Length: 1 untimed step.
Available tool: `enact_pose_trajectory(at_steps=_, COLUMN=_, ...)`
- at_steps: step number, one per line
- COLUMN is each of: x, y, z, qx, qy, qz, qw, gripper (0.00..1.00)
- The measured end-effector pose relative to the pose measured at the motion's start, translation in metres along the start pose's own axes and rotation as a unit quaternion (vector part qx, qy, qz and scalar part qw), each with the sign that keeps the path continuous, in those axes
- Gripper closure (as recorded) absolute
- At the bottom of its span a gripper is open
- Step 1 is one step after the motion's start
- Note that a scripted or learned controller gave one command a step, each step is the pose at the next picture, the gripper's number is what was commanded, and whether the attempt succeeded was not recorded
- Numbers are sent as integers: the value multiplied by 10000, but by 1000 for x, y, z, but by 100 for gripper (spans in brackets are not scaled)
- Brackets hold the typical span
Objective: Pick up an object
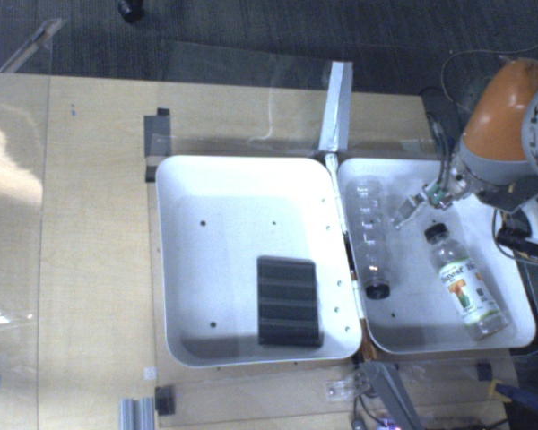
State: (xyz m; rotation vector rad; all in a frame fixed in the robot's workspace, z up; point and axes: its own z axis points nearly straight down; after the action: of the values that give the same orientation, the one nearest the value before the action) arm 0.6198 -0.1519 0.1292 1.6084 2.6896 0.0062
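Overhead, the arm [507,124] enters from the right edge and reaches over the right bin [520,334], its orange band above the bin's far right corner. The gripper [411,210] hangs over the far half of that bin, slanting toward the wall shared with the left bin. Its thin metal fingers [403,215] look slightly apart, with nothing between them.

Two bottles lie in the right bin. A clear bottle with a black cap [369,236] lies along the bin's left wall, cap toward the near edge and base toward the far edge. The fingertips sit just to its right, near its far end, close beside it but not closed around it; whether they touch it cannot be told. A second clear bottle with a coloured label [464,283] lies toward the bin's right side, its black cap pointing to the far edge and its base toward the near right corner, apart from the fingers.

A black ribbed block [288,301] rests in the left bin [184,258], near the near edge, right of centre.
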Motion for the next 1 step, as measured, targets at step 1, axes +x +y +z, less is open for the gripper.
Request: enact_pose_trajectory(at_steps=1, x=-25, y=-52, z=32, qx=11, qy=1, qz=25, qw=10000, gripper=0)
